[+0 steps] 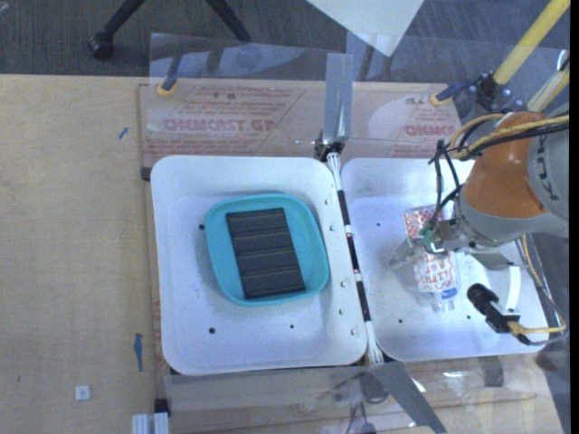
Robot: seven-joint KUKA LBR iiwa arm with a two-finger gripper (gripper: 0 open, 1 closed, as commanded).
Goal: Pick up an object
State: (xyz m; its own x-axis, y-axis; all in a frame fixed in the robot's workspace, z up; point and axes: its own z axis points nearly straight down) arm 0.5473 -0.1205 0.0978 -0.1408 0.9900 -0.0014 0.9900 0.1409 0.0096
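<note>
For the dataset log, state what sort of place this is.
Probably a robotics lab's bin-picking station: two shallow white plastic bins on a pale wooden bench, a grey robot arm with an orange band reaching over the right one, and a black office-chair base behind.

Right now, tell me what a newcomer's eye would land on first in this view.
First comes the teal tray in the middle of the left bin, with a dark ribbed block lying flat on it. Next is the arm's orange band over the right bin, where the gripper sits right at a crumpled clear bottle with a red-and-white label.
</note>
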